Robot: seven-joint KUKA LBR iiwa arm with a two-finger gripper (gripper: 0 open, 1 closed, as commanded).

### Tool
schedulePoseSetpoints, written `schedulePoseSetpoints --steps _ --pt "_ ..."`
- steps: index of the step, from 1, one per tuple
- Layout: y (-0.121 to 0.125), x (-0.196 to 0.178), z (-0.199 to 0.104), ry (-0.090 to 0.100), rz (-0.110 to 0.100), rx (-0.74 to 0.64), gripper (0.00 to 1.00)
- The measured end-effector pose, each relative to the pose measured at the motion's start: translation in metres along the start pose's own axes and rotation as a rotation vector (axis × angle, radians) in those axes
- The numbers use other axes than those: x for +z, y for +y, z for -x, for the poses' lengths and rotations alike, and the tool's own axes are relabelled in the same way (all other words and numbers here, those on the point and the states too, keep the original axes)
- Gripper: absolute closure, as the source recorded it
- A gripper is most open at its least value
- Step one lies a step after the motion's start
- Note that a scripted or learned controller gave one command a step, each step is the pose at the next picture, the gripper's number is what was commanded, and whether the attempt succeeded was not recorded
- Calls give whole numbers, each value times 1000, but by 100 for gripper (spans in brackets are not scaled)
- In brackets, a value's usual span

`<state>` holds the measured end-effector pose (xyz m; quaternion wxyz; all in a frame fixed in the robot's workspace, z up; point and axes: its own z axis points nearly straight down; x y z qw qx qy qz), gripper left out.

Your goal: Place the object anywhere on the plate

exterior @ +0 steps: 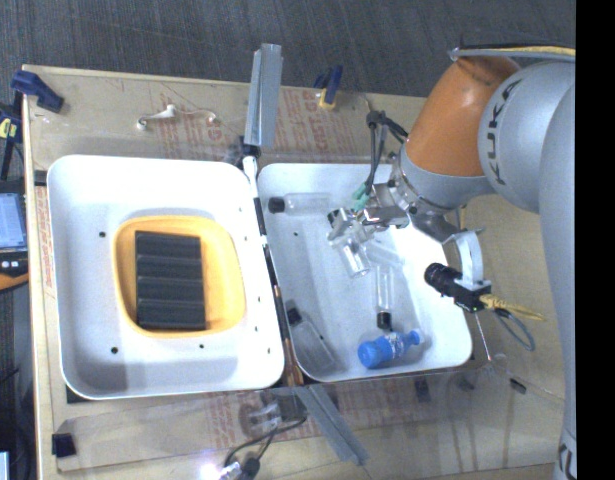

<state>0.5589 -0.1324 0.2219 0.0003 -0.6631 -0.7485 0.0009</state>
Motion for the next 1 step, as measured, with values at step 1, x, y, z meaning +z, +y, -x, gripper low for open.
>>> schedulePoseSetpoints --steps 1 --pt "0 0 0 0 0 0 0"
